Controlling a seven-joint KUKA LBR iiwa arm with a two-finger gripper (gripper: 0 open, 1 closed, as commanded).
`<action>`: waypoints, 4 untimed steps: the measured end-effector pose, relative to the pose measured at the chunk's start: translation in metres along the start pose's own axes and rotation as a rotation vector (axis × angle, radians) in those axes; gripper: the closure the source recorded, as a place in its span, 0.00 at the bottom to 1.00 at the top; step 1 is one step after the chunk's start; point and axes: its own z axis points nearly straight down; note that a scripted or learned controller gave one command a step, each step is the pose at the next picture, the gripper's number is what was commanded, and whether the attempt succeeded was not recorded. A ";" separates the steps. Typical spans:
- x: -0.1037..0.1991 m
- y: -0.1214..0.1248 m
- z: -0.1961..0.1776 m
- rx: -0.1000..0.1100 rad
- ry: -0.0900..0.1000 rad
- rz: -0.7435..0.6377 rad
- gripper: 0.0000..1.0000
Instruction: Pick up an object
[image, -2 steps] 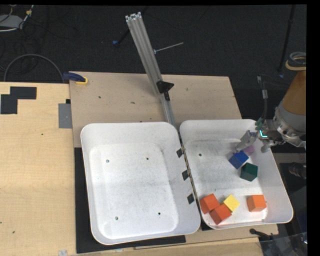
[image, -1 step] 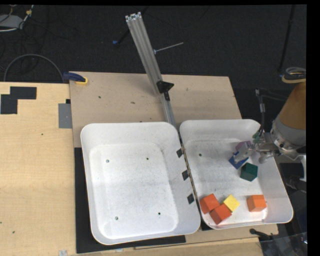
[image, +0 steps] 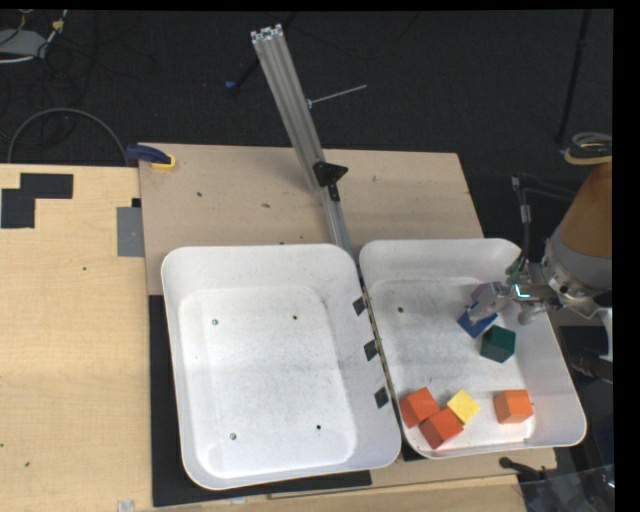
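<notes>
My gripper (image: 498, 298) reaches in from the right over the upper right part of the right bin (image: 440, 262). A blue block (image: 476, 323) lies tilted just below and left of the gripper tip, very close to it; whether they touch is unclear. A dark green block (image: 497, 344) sits right beside the blue one, toward the front. Along the bin's front lie two orange-red blocks (image: 419, 405) (image: 441, 428), a yellow block (image: 463, 406) and an orange block (image: 513, 405).
The left bin (image: 200, 270) stands beside the right one, joined by black clips (image: 370, 348). A slanted aluminium post (image: 295, 110) rises behind the bins. The arm's orange band (image: 590, 215) sits at the right edge.
</notes>
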 end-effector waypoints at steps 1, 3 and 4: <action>-0.001 0.000 -0.010 0.000 0.000 0.002 1.00; -0.001 0.000 -0.009 0.001 0.000 0.004 0.00; -0.001 0.000 -0.009 0.001 0.000 0.004 0.00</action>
